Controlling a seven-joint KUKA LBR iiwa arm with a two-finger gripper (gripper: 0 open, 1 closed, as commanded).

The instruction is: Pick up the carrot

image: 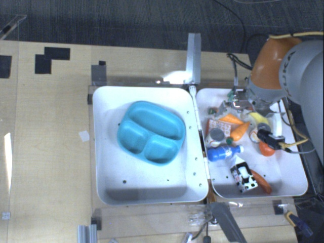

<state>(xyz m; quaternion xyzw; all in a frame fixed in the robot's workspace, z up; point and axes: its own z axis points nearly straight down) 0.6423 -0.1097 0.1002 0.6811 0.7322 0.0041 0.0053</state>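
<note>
The arm comes in from the right and its wrist hangs low over the top part of the right bin (298, 184), so the claw (238, 101) sits just above the heap of small things there. This makes sense: the carrot (241, 130) lies in this bin, near its middle, tilted w/ the thick end down-left. Whether the claw is released or clenched I cannot tell; the metal parts are too small and mixed w/ the clutter. Nothing is seen held by it.

The carrot is crowded. A second orange piece (232, 119) lies just above it, a small dark round can (217, 134) just to its left, and a blue bottle (224, 152) below, lying on its side. A yellow item (259, 118) is at the right, near the wrist. So the claw probably must come down a bit more toward the viewer and between these neighbours; a slip onto the wrong orange thing is a real risk, imo.

The left bin (104, 151) holds a blue divided plate (151, 130), well apart from the work, so it plays no part. Both bins stand side by side on the desk (45, 151).
</note>
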